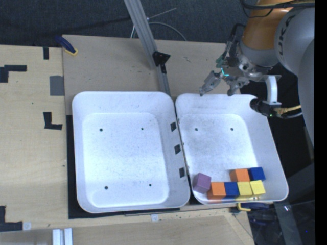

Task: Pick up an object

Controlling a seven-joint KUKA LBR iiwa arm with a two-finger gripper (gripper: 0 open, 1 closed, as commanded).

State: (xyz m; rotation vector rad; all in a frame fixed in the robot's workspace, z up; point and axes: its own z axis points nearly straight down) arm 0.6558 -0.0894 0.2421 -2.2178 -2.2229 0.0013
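Note:
Several small blocks lie along the near edge of the right bin [265, 137]: a purple block [202, 181], an orange block [218, 189], a blue block [231, 189], a yellow block [244, 188], another yellow one [257, 187], an orange block [239, 175] and a blue block [256, 173]. My gripper [220, 87] hovers above the far rim of the right bin, well away from the blocks. Its two fingers are spread apart with nothing between them.
The left bin [82, 111] stands beside the right one on the wooden bench. A slanted metal pole [144, 27] with a black clamp rises behind the bins. A cable and connector [270, 107] hang at the right bin's far right corner.

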